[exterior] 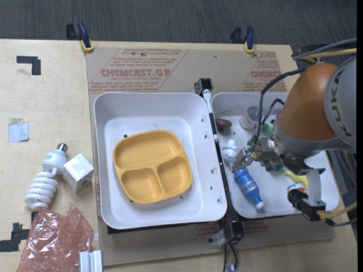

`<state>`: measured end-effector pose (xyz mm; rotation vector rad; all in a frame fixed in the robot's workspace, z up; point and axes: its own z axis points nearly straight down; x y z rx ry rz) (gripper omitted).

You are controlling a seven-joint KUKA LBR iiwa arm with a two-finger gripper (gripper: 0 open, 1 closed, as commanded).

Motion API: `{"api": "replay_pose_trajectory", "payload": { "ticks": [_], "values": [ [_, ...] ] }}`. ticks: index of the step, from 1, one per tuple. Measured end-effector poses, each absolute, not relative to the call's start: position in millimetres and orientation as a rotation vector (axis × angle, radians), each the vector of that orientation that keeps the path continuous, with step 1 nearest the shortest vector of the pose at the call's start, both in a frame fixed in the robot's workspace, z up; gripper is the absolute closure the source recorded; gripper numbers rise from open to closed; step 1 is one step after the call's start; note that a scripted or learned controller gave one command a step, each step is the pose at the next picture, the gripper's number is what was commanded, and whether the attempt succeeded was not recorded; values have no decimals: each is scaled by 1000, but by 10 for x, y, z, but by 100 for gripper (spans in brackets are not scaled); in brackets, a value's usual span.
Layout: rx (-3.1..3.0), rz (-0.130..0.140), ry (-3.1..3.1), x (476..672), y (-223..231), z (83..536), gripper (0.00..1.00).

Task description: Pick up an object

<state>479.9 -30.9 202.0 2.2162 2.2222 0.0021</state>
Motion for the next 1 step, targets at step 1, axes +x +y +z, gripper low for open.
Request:
{"api": "replay_pose_trajectory", "payload": {
  "ticks": [1],
  "values": [
    [2221, 0, 2221, 4778, -1262, 1616, 0]
  ]
}}
